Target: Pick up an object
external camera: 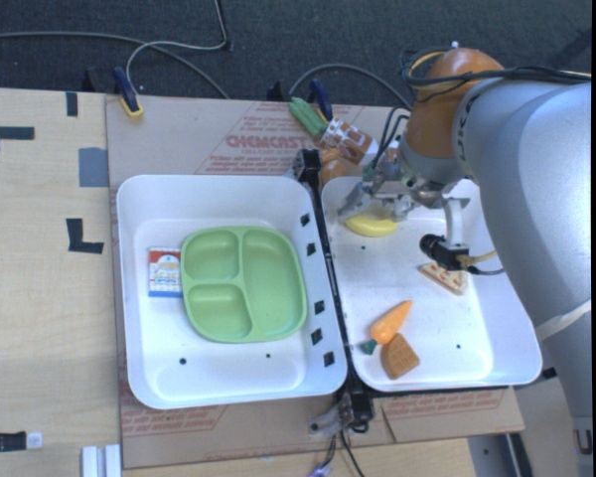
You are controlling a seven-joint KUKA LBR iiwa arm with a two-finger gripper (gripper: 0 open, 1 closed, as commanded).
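My gripper (375,203) reaches down into the far end of the right bin (477,351), directly over a yellow banana-like piece (372,228). Its fingers stand around the top of the yellow piece, but the slant hides how they are set. An orange carrot (390,320) and an orange-brown block (399,357) lie near the right bin's front. A pizza-slice toy (443,276) lies at the bin's right side. The left bin (139,336) holds a green divided plate (244,282) and a small printed card box (165,271).
A brown patterned object (344,145) and a green clamp (309,115) sit on the cardboard behind the bins. Cables run along the back. The grey arm (536,187) covers the right side of the bench and overhangs the right bin.
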